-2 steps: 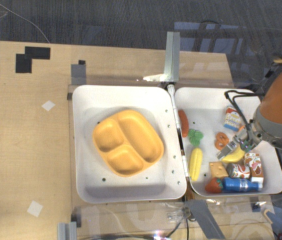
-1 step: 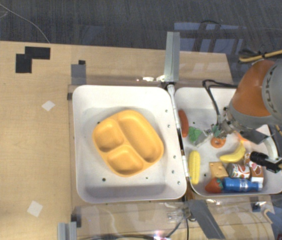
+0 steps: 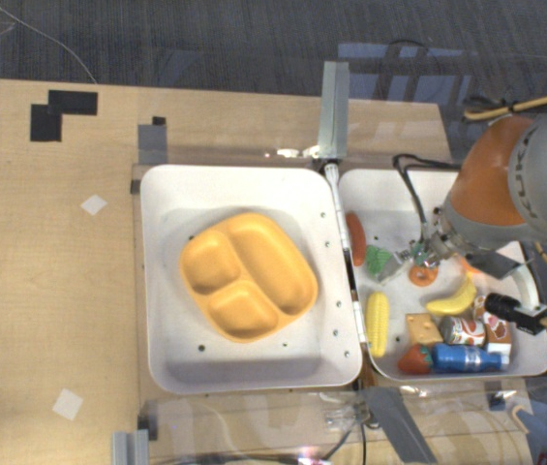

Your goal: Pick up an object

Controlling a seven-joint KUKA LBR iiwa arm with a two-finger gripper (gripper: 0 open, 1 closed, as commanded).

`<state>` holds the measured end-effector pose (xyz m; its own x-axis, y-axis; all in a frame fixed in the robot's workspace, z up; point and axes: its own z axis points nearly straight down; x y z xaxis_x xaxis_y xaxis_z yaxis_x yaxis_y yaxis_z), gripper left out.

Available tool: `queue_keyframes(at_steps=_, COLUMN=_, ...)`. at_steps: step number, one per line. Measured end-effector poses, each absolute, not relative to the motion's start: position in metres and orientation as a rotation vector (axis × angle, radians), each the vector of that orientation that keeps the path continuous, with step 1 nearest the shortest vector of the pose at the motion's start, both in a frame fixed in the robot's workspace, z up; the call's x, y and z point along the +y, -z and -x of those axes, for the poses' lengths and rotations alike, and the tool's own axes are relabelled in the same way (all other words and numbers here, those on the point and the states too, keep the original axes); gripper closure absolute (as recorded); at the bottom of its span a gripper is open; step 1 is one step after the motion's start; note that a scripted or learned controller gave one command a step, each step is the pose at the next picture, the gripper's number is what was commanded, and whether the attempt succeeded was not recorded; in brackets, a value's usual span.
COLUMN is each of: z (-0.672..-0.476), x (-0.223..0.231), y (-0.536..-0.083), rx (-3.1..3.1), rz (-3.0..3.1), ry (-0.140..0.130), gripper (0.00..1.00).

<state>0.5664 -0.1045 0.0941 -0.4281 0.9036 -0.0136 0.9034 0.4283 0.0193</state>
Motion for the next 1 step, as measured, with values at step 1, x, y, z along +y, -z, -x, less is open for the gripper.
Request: queue_keyframes(at_steps=1, z=-0.5798, x=-0.1058, y=-0.1254, rx=2.84, rz=-1.322, ry=-0.003, gripper=0.0)
